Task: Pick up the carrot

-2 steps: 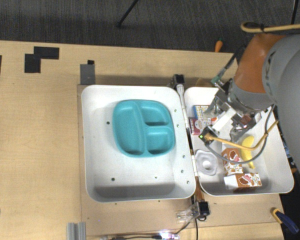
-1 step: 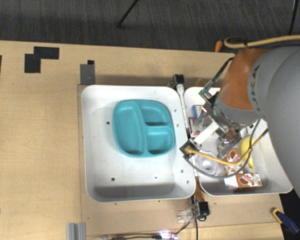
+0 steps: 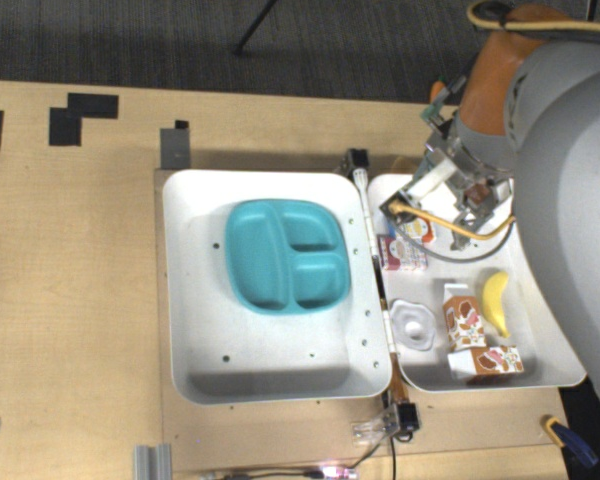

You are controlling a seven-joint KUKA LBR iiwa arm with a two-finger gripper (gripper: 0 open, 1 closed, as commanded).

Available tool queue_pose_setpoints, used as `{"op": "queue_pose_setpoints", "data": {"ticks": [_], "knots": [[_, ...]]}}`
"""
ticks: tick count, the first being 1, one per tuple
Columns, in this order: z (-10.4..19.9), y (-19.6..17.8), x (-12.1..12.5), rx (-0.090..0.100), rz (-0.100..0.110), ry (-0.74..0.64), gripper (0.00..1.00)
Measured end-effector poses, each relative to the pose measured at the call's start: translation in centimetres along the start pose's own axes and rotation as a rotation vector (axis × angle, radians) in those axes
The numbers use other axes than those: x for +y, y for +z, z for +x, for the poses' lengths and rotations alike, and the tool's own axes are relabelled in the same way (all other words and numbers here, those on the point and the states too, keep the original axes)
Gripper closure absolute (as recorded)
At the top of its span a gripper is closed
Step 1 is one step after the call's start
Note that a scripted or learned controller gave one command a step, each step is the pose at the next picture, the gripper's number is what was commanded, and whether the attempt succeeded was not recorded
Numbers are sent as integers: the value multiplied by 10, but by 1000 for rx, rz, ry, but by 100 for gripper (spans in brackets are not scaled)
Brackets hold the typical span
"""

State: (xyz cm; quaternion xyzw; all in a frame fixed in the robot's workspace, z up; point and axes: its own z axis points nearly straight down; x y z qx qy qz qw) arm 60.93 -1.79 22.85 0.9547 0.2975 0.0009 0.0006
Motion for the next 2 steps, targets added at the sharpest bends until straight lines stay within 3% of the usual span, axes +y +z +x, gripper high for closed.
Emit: {"op": "queue_pose_setpoints", "data": {"ticks": [1, 2], "knots": [[-69, -25, 34, -1, 1, -222, 0], [-68, -24, 33, 0, 3, -225, 0]]}}
